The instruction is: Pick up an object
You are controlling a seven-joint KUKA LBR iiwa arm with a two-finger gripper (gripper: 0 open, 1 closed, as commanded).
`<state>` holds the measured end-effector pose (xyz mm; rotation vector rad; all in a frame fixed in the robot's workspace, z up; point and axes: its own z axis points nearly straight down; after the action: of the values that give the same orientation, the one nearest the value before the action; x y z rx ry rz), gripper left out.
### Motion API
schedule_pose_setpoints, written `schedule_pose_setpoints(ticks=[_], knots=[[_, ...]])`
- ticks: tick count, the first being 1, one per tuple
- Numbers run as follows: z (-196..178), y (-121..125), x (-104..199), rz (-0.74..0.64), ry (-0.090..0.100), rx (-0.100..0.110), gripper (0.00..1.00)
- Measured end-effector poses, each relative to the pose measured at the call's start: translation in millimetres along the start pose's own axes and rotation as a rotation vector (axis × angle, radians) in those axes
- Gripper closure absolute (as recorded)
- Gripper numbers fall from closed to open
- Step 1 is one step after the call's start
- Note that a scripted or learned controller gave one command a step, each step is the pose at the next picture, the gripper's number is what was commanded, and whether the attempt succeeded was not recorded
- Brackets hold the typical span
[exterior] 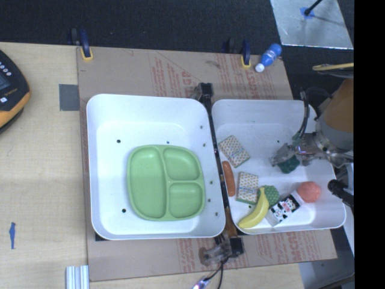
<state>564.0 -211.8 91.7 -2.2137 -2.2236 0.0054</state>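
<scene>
My gripper [286, 159] reaches in from the right over the right bin [264, 114], low in its right half. A small dark teal object [291, 165] sits right at its tip, partly hidden by it. I cannot tell whether it is held. Loose in this bin are two patterned packets [233, 150] [247, 187], a sausage [229, 177], a banana [257, 211], a small green item [271, 193], a black-and-white carton [284, 209] and an orange-red ball [309, 191].
The left bin [108, 119] holds a green divided plate [164, 181]. Behind the bins a blue-and-white bottle [269, 57] lies on the cardboard. A yellow-and-black device [9, 89] sits at the far left edge. Clamps stand where the bins meet.
</scene>
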Motion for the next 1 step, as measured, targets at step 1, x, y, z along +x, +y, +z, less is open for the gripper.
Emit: schedule_pose_setpoints(ticks=[1], knots=[[-10.4,0.0,-0.9,-0.003,-0.001,0.001,1.00]])
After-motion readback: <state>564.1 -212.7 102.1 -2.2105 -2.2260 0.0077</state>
